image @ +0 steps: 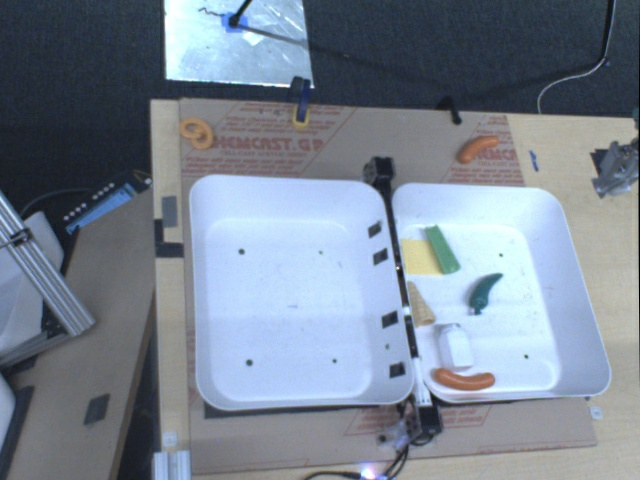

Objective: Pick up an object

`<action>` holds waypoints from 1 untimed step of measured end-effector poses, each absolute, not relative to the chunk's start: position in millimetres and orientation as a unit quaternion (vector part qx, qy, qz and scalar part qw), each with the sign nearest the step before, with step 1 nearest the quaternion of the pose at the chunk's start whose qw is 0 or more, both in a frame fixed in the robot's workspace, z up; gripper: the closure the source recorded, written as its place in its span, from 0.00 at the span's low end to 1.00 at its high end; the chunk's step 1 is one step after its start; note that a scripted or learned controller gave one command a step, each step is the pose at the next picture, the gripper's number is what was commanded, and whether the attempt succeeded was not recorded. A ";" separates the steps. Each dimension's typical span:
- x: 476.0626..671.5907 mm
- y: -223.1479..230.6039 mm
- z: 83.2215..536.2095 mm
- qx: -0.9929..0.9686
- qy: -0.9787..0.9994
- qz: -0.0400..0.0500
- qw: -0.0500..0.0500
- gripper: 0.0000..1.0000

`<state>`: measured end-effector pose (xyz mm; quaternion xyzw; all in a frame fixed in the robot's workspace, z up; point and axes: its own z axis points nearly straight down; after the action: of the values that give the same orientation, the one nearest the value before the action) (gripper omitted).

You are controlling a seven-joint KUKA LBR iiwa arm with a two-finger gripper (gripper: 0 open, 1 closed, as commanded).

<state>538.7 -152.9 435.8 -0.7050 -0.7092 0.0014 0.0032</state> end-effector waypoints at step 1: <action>540.5 -93.2 378.7 -0.704 -0.711 0.000 0.002 1.00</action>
<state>540.5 -93.2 378.7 -0.7036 -0.7105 0.0001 0.0018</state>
